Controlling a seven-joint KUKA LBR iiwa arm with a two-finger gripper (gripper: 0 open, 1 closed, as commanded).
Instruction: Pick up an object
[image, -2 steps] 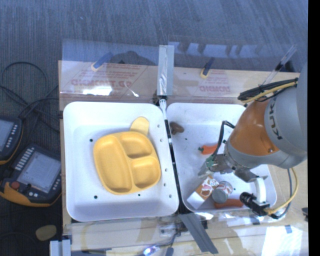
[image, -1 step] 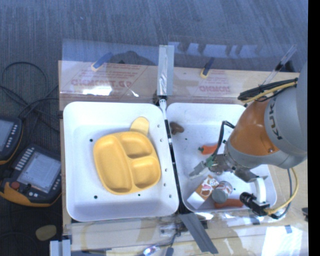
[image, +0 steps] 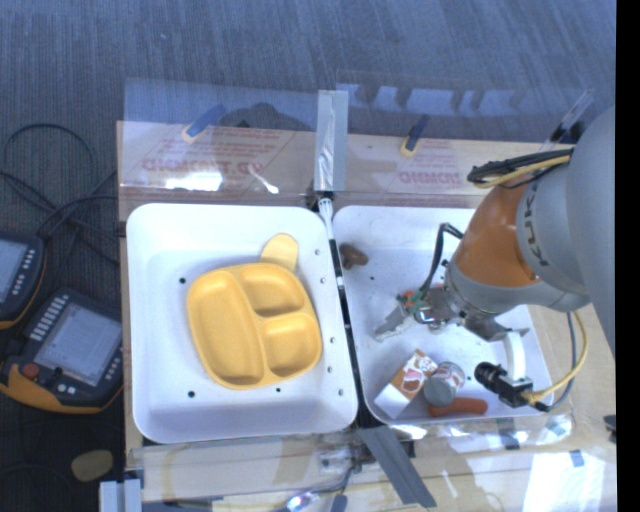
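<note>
The grey arm with its orange band reaches in from the right over the right bin. Its gripper hangs low over the middle of that bin's floor, pointing left. A small green and red piece shows right at the gripper's tip; I cannot tell whether it is held. A small brown lump lies at the bin's far left corner. In front of the gripper sit a red and white carton, a round silvery object and a reddish sausage.
The left bin holds a yellow divided tray, with a yellow rounded object behind it. A black cylindrical part and a yellow cable hang at the right bin's near right. Controller pendants lie left of the bench.
</note>
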